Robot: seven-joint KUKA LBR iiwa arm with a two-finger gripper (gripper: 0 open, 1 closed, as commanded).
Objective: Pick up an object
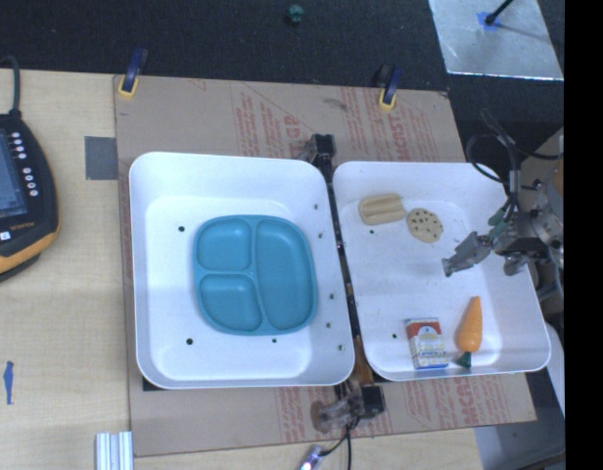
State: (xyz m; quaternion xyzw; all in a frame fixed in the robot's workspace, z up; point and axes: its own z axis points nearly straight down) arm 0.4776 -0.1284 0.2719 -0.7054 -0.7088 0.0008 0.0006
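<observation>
The right bin [380,355] holds a tan bread-like piece [381,209] and a speckled cookie [424,224] at its far side. An orange carrot [469,324] and a small red-and-white box [426,343] lie near its front edge. My gripper [487,260] hovers over the right part of this bin, above the bare floor between the cookie and the carrot. Its fingers are spread, one grey finger [461,257] pointing left, and nothing sits between them.
The left bin [155,351] carries a blue divided plate [255,272]. A black and orange teach pendant [13,199] lies on the bench at the far left. Clamps [386,86] hold the cardboard sheet at the back edge.
</observation>
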